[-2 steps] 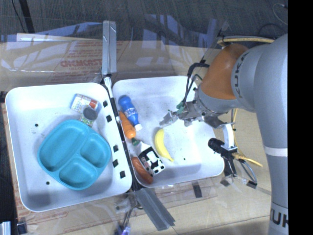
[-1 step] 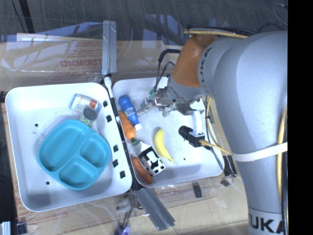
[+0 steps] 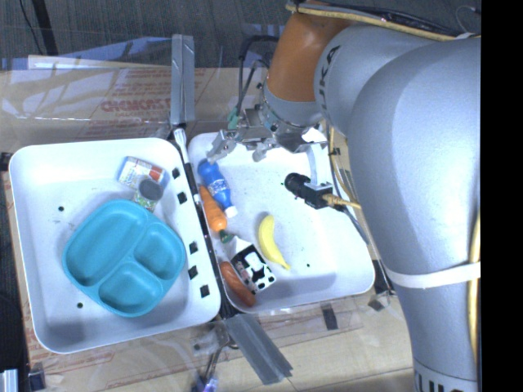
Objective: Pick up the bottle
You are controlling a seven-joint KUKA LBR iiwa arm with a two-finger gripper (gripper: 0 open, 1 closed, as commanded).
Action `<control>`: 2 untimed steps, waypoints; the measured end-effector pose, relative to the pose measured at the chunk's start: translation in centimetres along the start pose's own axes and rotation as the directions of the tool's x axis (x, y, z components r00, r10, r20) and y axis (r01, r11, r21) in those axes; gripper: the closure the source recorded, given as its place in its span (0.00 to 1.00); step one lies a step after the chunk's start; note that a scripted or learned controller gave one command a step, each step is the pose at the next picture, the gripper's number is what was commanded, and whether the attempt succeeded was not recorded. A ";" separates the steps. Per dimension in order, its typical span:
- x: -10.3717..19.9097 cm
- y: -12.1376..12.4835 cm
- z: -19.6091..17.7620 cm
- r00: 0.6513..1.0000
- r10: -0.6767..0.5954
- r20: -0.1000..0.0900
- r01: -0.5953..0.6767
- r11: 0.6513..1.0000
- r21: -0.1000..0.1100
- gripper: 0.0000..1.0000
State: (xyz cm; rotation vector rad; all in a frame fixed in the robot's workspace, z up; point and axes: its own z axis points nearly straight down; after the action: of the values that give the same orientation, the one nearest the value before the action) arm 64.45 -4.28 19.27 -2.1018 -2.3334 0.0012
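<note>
Bottle (image 3: pixel 216 183): I see one, blue, white cap, lying flat.
Gripper (image 3: pixel 242 144): fingers spread wide, holding nothing.
Banana (image 3: pixel 272 241): one.

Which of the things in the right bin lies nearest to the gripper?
The blue bottle; it lies just below the gripper, while the carrot and banana lie farther away.

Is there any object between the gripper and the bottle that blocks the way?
Nothing visible stands between them. The gripper hangs over the far end of the right bin, just beyond the bottle. The bottle lies along the bin's left wall, and a carrot is right beside its near end, which may crowd a grasp there.
</note>
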 end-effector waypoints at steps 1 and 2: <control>-5.3 -1.2 4.2 0.940 -0.342 -0.001 0.342 0.940 0.002 0.00; -5.3 -1.1 3.1 0.939 -0.344 -0.001 0.344 0.939 0.003 1.00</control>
State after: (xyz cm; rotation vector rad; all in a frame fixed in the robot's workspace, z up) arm 63.86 -9.65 16.14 -1.6604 -2.6625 0.0034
